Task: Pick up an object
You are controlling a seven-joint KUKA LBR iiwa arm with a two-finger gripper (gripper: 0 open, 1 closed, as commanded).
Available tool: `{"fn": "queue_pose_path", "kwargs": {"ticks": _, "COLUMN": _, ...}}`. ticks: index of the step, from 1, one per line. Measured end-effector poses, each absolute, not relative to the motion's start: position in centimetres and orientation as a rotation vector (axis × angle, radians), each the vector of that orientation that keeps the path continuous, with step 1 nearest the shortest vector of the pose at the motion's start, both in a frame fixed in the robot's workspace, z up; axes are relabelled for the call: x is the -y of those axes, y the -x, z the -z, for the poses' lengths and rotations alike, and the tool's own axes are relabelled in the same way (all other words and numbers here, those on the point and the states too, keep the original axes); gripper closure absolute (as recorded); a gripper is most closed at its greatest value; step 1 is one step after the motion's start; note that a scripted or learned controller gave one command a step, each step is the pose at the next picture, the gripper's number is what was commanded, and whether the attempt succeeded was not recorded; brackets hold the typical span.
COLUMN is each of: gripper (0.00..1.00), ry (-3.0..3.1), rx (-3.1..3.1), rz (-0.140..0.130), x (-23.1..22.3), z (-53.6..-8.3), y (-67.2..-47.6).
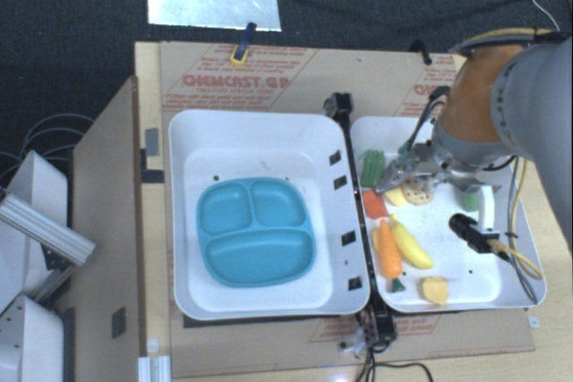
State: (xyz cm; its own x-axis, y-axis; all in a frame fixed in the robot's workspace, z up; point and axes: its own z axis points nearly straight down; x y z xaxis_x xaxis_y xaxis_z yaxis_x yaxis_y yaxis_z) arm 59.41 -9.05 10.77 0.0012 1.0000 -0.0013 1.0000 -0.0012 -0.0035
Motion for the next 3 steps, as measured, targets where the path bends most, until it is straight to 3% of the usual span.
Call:
{"fn": "queue_pose_path", "kwargs": {"ticks": 1, "gripper": 0.00, "ry": 2.208, "rx": 2.223, "rz": -0.003, "x": 12.3, "z": -8.6, "y": -66.5}}
{"fn": "queue_pose_path", "kwargs": {"ticks": 2, "gripper": 1.00, "ry": 2.217, "rx": 2.236, "rz": 0.011, "x": 12.1, "z": -10.2, "y": -66.8}}
{"fn": "queue_pose_path", "kwargs": {"ticks": 3, "gripper": 1.00, "ry": 2.212, "rx": 2.234, "rz": 0.009, "x": 4.5, "z": -19.0, "y": -63.5}}
